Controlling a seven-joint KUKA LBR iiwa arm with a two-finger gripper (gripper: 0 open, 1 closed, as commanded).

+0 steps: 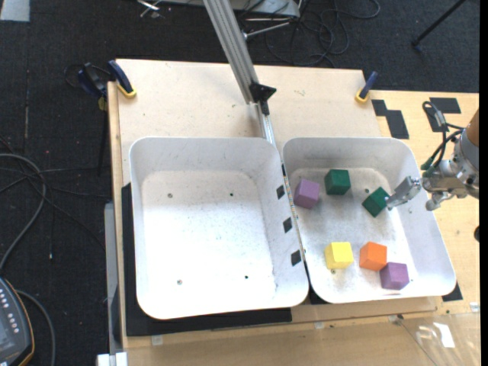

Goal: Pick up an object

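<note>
The gripper (415,191) reaches in over the right edge of the right bin (427,242), and one finger (402,192) touches a green block (375,202), but I cannot tell if the fingers are apart or together. Another green block (338,181) and a purple block (306,193) sit near the back edge. A yellow block (339,255), an orange block (373,255) and a second purple one (394,275) sit near the front edge.

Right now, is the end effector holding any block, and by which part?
Cannot be told. The end effector is right beside a tilted green block in the right bin, but a grip isn't visible.
</note>
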